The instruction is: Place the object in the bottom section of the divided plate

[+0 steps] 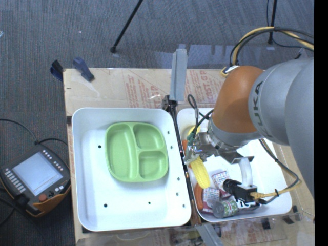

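- The arm (pixel 266 106) runs off the right edge and covers much of the right bin (pixel 281 183).
- The gripper (pixel 197 148) sits largely under the wrist.
- The far end of the corn (pixel 200 171) lies under the gripper.
- The print on the packets (pixel 219 178) is too small to read.
- A red thing (pixel 198 190) by the bin's left wall is mostly covered by packets.
- The stand legs (pixel 130 17) are cut by the top edge.

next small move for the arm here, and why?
Probably lower onto the corn in the right bin for a grasp. The arm hangs over that bin with the corn close by its wrist, and I see nothing held. The plate in the left bin has nothing in its sections, so a pick comes before any carry.
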You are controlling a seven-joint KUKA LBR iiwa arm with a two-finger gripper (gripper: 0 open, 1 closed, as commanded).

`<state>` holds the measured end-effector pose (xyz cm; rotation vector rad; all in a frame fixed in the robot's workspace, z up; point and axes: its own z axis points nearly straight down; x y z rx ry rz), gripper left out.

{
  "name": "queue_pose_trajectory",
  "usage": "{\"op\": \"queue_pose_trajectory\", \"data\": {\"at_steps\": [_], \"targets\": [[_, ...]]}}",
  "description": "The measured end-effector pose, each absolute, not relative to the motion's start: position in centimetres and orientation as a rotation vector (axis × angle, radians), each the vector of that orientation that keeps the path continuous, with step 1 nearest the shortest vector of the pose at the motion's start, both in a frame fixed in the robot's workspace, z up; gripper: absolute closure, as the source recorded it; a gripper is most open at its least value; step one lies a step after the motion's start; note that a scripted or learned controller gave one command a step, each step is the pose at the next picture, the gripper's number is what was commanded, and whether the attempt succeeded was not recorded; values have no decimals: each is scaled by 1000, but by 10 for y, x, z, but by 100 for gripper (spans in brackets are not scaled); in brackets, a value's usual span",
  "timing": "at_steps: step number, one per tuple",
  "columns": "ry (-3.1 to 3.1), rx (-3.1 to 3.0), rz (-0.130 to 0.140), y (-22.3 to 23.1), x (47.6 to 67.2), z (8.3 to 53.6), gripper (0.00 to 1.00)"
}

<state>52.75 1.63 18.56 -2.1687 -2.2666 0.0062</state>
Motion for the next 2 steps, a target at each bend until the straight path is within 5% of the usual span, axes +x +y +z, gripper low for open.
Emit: {"op": "queue_pose_trajectory", "data": {"at_steps": [2], "targets": [[-2392, -2033, 7, 153, 611, 197, 100]]}}
